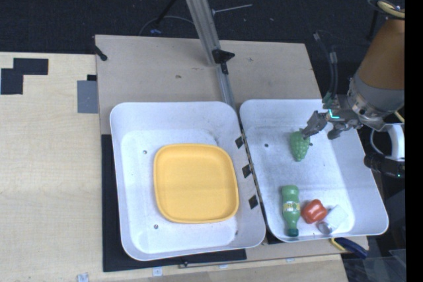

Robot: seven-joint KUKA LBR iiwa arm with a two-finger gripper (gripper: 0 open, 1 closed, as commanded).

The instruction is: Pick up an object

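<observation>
While gripper hangs over green toy, we cannot tell its state; lift not yet done, we judge.

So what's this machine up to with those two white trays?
A robot arm reaches in from the right over the right bin. Its gripper sits right at a small green object; whether it grips it, I cannot tell. Nearer the front lie a green bottle and a red object. The left bin holds a yellow plate.
</observation>
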